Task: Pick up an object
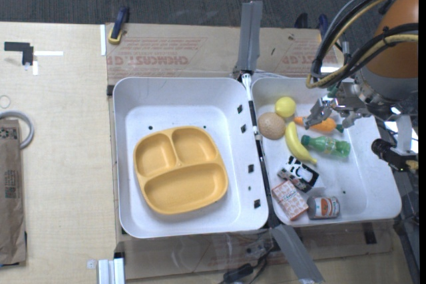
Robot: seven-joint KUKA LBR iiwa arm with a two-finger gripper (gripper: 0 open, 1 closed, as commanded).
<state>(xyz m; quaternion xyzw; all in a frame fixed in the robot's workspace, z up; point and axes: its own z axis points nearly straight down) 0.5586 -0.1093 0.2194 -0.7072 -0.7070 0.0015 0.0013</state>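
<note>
i'm in the approach step, my gripper low over the right bin, right at the small orange carrot-like piece. i can't tell if that piece is held or just beneath me. it lies between the lemon and the green bottle, with the banana just beside. next i judge i need a clean close on it alone, then a straight lift clear of its neighbours.
</note>
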